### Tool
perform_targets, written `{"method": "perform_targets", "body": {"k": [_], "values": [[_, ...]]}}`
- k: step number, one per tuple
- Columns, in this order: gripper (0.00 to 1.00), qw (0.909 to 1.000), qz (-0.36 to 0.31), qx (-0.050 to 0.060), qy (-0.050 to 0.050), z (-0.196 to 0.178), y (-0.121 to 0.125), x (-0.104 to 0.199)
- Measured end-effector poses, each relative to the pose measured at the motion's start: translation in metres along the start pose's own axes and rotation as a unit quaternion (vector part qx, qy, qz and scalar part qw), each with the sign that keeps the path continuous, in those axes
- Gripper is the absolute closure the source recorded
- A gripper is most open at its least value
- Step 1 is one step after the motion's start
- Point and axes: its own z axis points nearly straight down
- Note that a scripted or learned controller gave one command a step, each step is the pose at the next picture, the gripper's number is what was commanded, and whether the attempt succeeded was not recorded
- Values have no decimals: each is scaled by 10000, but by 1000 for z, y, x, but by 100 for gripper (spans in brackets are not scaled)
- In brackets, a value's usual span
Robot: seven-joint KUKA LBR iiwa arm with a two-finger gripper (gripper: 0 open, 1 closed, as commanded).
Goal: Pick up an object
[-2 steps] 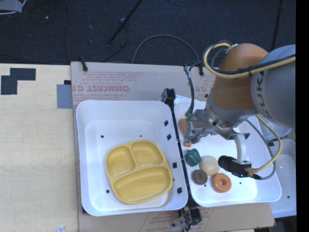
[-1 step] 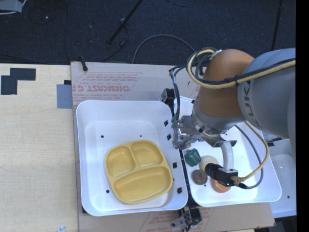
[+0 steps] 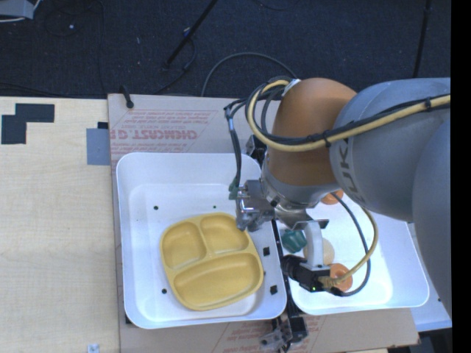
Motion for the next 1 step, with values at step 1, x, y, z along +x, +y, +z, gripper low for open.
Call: {"method": "perform_targets", "body": {"k": [1], "values": [[0,10000,17,-1,-8,0,0,-2]]}}
